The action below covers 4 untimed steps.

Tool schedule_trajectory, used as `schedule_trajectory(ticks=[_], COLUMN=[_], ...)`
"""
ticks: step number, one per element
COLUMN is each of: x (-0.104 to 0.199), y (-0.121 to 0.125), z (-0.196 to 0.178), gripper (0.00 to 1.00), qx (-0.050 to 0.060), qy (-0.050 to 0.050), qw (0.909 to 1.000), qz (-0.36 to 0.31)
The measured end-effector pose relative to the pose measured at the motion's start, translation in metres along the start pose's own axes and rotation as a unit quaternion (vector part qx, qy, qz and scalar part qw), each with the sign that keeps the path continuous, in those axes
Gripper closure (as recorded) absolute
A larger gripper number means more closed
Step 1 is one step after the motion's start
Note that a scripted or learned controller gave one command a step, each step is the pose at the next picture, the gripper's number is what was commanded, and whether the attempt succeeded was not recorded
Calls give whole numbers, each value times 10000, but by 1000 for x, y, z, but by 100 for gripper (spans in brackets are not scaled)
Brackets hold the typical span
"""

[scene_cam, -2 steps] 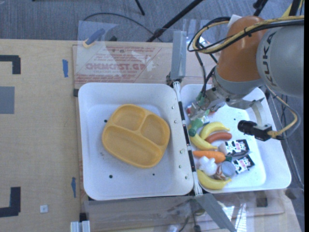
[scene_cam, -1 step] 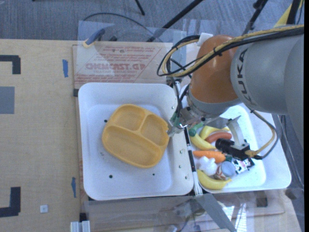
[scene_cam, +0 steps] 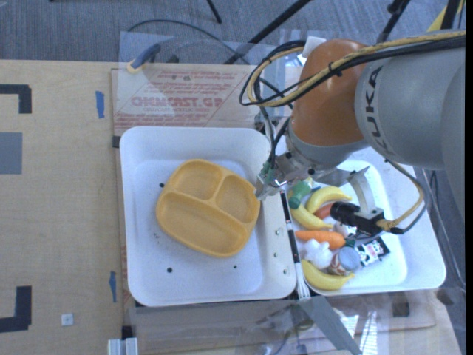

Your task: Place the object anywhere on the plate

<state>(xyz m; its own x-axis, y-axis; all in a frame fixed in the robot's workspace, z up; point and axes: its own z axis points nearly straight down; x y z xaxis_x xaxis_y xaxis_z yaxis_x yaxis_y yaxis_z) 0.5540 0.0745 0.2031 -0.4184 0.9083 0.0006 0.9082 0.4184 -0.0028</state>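
Front banana point(scene_cam: 325, 276) lies nearest the camera, at the front wall of the right bin point(scene_cam: 423, 271), curved, ends pointing up.

Left bin point(scene_cam: 145, 271): one yellow plate point(scene_cam: 208, 207) with three compartments, flat on the floor, slightly right of the bin's middle. Its right rim is close to the wall shared by the two bins.

Gripper point(scene_cam: 264, 185): low over that shared wall, just beside the plate's right rim and over the left bin's back right corner. How wide it stands: cannot tell, as the wrist hides it. Whether anything is in it: cannot tell. The arm point(scene_cam: 414, 102) comes in from the right and covers the back half of the right bin.

Right bin, left to right:
- green piece point(scene_cam: 299, 195), just right of the gripper, partly under the wrist
- carrot point(scene_cam: 319, 237), lying crosswise, near the shared wall
- white lump point(scene_cam: 318, 254), touching the front banana
- second banana point(scene_cam: 327, 198), curved, beside the green piece
- round grey piece point(scene_cam: 346, 259), touching the front banana's right end
- black-and-white packet point(scene_cam: 374, 248), furthest right

Which of these is the object for the plate: cannot tell. All six loose pieces, and the front banana, lie right of the gripper and nearer the camera than it, apart from the plate, with the shared wall between.
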Motion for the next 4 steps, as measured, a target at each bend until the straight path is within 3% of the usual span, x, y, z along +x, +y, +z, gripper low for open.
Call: schedule_trajectory(ticks=[1,2,3,4], x=[25,73,3,107], y=[-23,36,-9,-4], z=[10,19,21,33], gripper=[100,100,100,100], qx=[23,3,24,25], qy=[11,-3,7,7], qw=[9992,9999,9997,9982], qz=[-390,-168,244,-599])
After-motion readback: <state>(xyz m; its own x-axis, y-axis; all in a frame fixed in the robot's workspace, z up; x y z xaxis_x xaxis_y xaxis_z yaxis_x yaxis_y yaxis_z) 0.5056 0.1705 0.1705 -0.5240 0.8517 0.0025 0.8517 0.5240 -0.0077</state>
